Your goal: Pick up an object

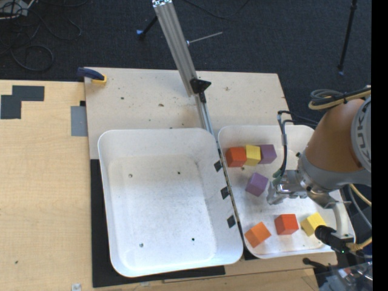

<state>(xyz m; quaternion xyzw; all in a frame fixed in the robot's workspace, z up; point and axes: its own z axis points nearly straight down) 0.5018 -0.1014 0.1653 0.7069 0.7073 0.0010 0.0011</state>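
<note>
The right bin (242, 139) holds several small blocks. At its back stand an orange-red block (236, 156), a yellow block (253, 154) and a purple block (267, 153) in a row. A second purple block (257, 184) lies mid-bin. Near the front are an orange block (258, 233), a red block (286, 224) and a yellow block (313, 224). My gripper (279, 194) hangs low just right of the mid-bin purple block, above the red one. Nothing shows between its tips.
The left bin (121, 144) lies beside the right one, with black clips (225, 192) along the shared rim. A slanted aluminium pole (179, 44) rises behind the bins. The orange arm band (339, 144) looms over the right bin's right side. Cables hang nearby.
</note>
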